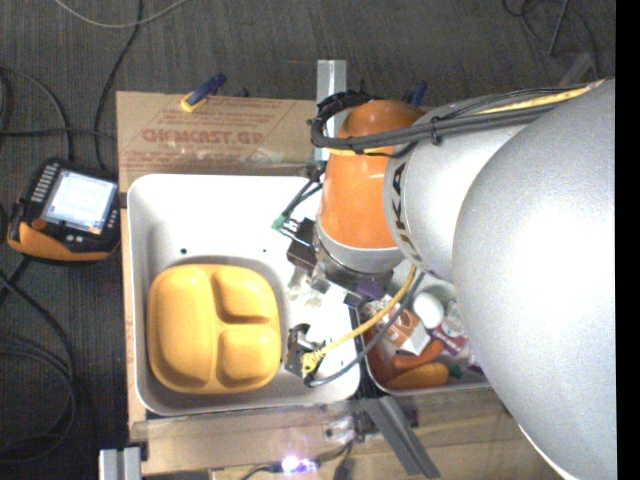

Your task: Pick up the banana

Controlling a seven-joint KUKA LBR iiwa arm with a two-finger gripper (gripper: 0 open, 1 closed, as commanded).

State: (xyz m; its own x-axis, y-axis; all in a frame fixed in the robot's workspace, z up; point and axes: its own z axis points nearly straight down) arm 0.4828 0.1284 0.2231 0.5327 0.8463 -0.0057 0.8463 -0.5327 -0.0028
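Note:
My gripper (pixel 316 290) hangs below the orange wrist band, over the right part of the left bin (pixel 200 193), close to the wall shared with the right bin. Its fingertips are lost among brackets and cables, so their state is unclear. The big grey arm covers most of the right bin (pixel 372 378). In the strip of that bin still visible lie an orange, carrot-like item (pixel 420 374), a white round-topped item (pixel 430 308) and a brown-red packet (pixel 402 334). I cannot pick out a banana among them.
A yellow compartment plate (pixel 212 326) fills the left bin's lower left. A cardboard sheet (pixel 220 133) with a blue and yellow clamp (pixel 203 90) lies behind the bins. A teach pendant (pixel 65 213) rests on the floor at far left.

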